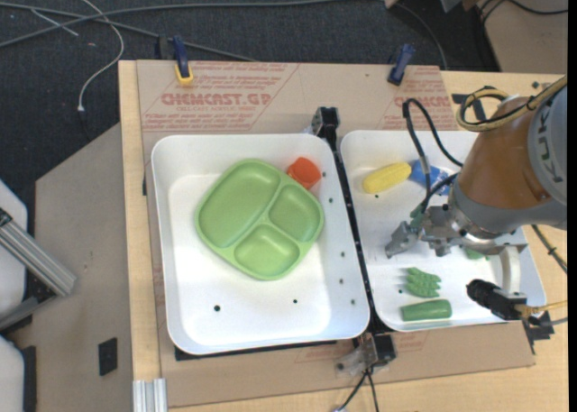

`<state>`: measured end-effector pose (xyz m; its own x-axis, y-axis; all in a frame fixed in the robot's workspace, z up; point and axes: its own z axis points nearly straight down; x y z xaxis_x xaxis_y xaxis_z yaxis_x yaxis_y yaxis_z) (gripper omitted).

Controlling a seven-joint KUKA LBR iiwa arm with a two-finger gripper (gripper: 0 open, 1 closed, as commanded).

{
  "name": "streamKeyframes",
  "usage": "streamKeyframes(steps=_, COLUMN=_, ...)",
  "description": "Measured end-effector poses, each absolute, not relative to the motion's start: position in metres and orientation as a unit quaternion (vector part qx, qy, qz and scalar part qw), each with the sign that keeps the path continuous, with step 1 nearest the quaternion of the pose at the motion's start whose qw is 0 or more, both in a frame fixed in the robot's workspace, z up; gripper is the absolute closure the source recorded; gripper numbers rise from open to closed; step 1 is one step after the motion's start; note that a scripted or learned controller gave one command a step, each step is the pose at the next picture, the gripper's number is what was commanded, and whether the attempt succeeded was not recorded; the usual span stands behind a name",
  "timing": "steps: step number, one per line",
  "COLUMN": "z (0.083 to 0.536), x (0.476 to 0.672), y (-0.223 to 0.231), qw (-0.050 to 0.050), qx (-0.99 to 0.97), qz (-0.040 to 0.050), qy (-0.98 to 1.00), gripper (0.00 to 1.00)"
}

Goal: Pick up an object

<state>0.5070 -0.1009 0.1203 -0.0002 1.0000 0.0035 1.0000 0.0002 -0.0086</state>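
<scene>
Your two-finger gripper (406,241) hangs over the right white bin (383,311); you cannot tell its state. A bumpy green toy (421,281) and smooth green cylinder (425,311) lie touching nearer, so a descent there may nudge both and grasp neither.

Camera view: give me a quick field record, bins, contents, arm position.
left bin: green divided plate; orange item at the plate's far edge
right bin: yellow item, bumpy green item, green cylinder, blue item
arm: over the right bin
pincer: low in the right bin, above the bumpy green item
held: nothing seen in it
</scene>
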Motion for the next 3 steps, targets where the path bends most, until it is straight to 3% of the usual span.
streamKeyframes(steps=1, z=0.084, x=0.507, y=-0.1, qw=0.002, qx=-0.708, qz=0.0003, qy=-0.707, gripper=0.0)
streamKeyframes(steps=2, z=0.096, x=0.508, y=-0.1, qw=0.001, qx=-0.707, qz=-0.0012, qy=-0.707, gripper=1.0)
streamKeyframes(steps=3, z=0.155, x=0.516, y=-0.107, qw=-0.003, qx=-0.707, qz=-0.0019, qy=-0.707, gripper=1.0)
